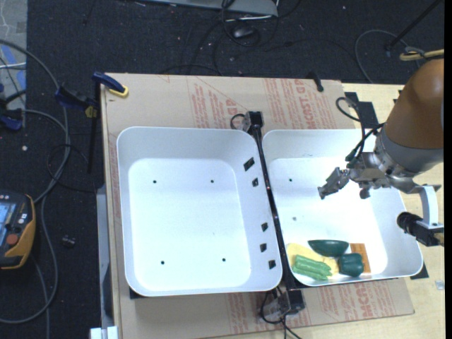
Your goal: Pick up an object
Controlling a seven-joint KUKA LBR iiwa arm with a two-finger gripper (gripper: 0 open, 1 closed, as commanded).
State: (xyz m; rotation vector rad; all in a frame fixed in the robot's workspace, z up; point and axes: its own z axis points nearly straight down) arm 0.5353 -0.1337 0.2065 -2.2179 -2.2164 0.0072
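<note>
Running off the picture at 3 o'clock, the arm (424,119) is cut off, so you see just its big orange part and the grey wrist under it. The little toys in the right bin (311,150) are piled close together, and it is hard to tell what each one is. A yellow flat thing (299,250) hides partly under the others. An orange-brown bit (361,248) peeks out behind a blue-green block (351,264), and most of it is hidden. The gripper (346,188) is small and dark, so its shape is hard to make out.

The arm reaches in from 3 o'clock and leans over the right bin. The wrist tips down toward 9 o'clock. The gripper hangs over the middle of the right bin, above bare white floor. One finger (329,186) pokes out toward 8 o'clock and the other sits nearer the wrist. They look apart, with white bin showing between them and nothing in their grip.

The toys lie at 6 o'clock from the gripper, well apart from it, in the near corner of the right bin. A dark green bowl shape (328,246) sits on top of the pile. A light green bumpy thing (311,266) lies just below it, beside the blue-green block. None of them touches the fingers.

The left bin (134,147) sits at 9 o'clock, side by side with the right one.
</note>
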